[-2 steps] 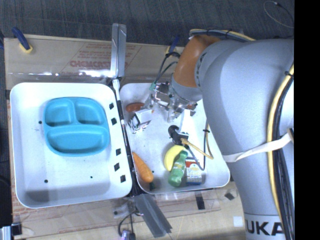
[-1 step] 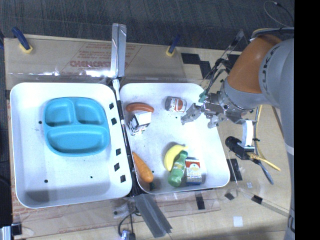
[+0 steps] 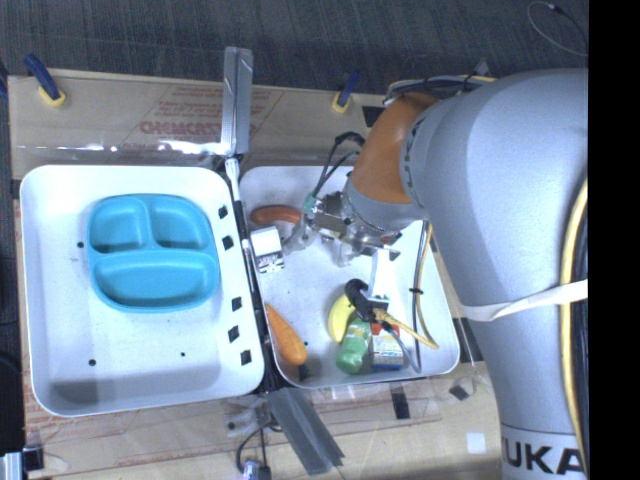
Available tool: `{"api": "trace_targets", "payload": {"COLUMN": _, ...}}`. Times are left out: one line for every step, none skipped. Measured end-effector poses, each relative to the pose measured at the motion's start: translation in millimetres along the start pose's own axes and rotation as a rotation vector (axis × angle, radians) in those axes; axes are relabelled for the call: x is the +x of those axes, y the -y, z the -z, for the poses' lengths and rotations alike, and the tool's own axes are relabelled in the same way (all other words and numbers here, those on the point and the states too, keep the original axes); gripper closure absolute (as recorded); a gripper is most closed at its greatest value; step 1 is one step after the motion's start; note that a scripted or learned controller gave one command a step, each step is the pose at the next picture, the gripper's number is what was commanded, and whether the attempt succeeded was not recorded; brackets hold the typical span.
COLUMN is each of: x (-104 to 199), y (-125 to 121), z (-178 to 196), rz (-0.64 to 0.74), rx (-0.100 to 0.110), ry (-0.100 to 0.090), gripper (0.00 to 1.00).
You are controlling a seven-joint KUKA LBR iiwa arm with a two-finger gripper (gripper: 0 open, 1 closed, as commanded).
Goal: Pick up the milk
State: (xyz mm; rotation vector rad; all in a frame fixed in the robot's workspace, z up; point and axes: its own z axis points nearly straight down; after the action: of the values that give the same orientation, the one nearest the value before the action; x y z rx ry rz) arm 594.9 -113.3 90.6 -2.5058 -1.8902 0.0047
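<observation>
Currently we find the milk carton (image 3: pixel 266 249) against the right bin's (image 3: pixel 310 313) left wall, just beside the gripper (image 3: pixel 305 223), whose closure we cannot tell, so we advise centring squarely over the carton before descending, clear of the hot dog (image 3: pixel 274 214).

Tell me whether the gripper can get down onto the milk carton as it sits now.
Probably yes. The milk carton stands near the right bin's left wall, open from above, with the gripper just beside it. The hot dog and that wall crowd it somewhat.
</observation>
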Motion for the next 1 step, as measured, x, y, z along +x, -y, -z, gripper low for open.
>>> {"api": "trace_targets", "payload": {"x": 31.4, "y": -48.5, "z": 1.6, "rz": -0.355, "rx": 0.009, "ry": 0.004, "gripper": 0.00}}
